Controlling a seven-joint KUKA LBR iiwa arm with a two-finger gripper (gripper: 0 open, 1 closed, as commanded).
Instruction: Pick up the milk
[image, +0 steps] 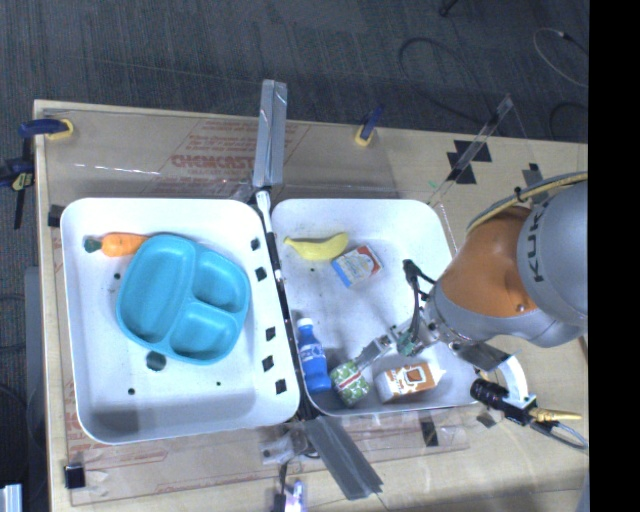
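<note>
Claw hovering right above the milk!
The gripper (390, 345), finger state impossible to tell, is hanging at ten o'clock of the milk (408, 380), which is lying lengthwise three-to-nine along the right bin (440, 235) near edge.

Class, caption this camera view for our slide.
Arm's hand hovers above the milk in the right bin.
</note>
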